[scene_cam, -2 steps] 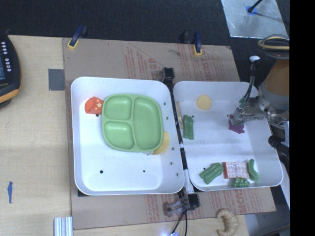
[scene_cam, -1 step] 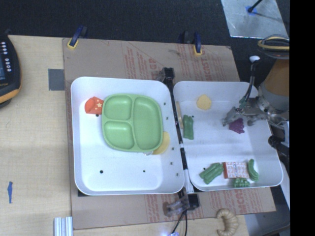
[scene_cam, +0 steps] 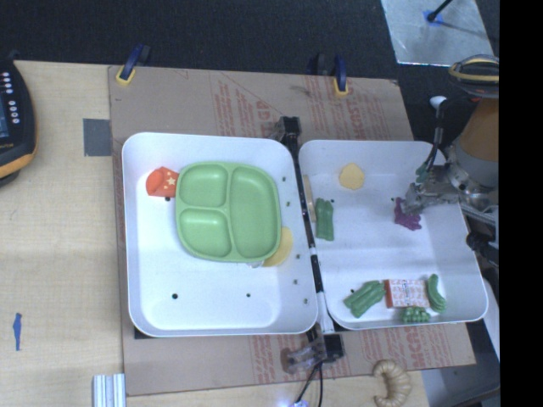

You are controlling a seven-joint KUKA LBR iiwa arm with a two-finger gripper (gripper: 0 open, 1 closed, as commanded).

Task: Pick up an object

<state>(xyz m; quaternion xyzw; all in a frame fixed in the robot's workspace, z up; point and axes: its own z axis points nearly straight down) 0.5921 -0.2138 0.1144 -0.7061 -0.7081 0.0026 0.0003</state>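
My gripper (scene_cam: 422,195) reaches in from the right over the right bin (scene_cam: 382,244), close to its far right side. A small purple object (scene_cam: 408,217) lies directly at the gripper's tip, touching or just under it, and whether it is gripped is unclear. Also in this bin are a round yellow piece (scene_cam: 351,176), a green pickle-like piece (scene_cam: 324,220), a green pod (scene_cam: 365,298), a red and white packet (scene_cam: 405,292) and two more green pieces (scene_cam: 435,292) (scene_cam: 415,315).
The left bin (scene_cam: 153,287) holds a green divided plate (scene_cam: 229,210), a red piece with a star (scene_cam: 161,181) and a yellow piece (scene_cam: 281,248) partly under the plate. A tan curled object (scene_cam: 393,381) lies on the cardboard in front of the bins.
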